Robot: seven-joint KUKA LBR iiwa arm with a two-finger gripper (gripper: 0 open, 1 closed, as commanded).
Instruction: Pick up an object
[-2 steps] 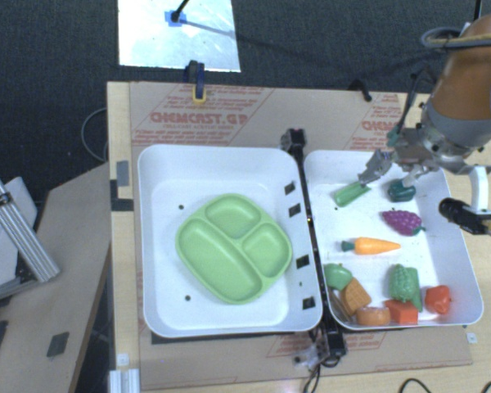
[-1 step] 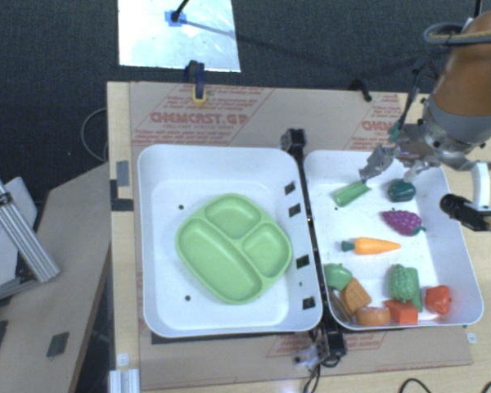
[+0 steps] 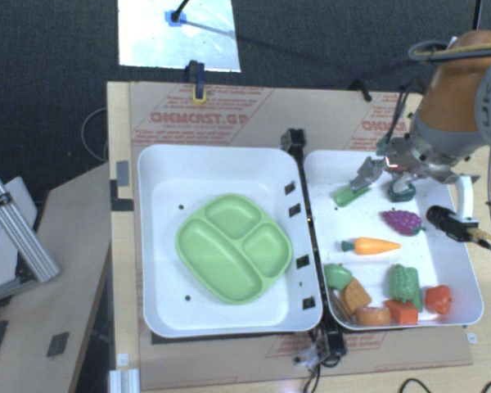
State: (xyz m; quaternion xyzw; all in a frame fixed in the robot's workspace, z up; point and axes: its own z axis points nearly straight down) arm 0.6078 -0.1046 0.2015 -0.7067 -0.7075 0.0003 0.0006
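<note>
Seen from above at a slant, the grey robot arm with its orange upper casing (image 3: 468, 80) reaches in from the right over the right-hand shallow white bin (image 3: 466, 281), its two-finger gripper (image 3: 368, 173) lowered toward the bin's far left area. The metal fingers (image 3: 365, 170) sit directly over the upper end of a long green plastic pod-shaped toy (image 3: 347, 192), which lies tilted on the bin floor; whether the fingers are closed on it or merely touching cannot be told from this angle. Just right of the gripper lies a small teal ring-shaped piece (image 3: 402, 191). Nearer the camera in the same bin lie a purple plastic grape bunch (image 3: 401, 220) and an orange plastic carrot with a green top (image 3: 370, 246), well apart from the gripper. Along the bin's near edge cluster a green rounded toy (image 3: 338, 276), a tan waffle-textured piece (image 3: 356, 295), a green bell pepper toy (image 3: 404, 282), a red block (image 3: 402, 310) and a red-orange tomato-like toy (image 3: 438, 299). The left-hand shallow white bin (image 3: 159, 219) holds a pale green three-compartment plastic plate (image 3: 233, 247), lying flat near its centre.
</note>
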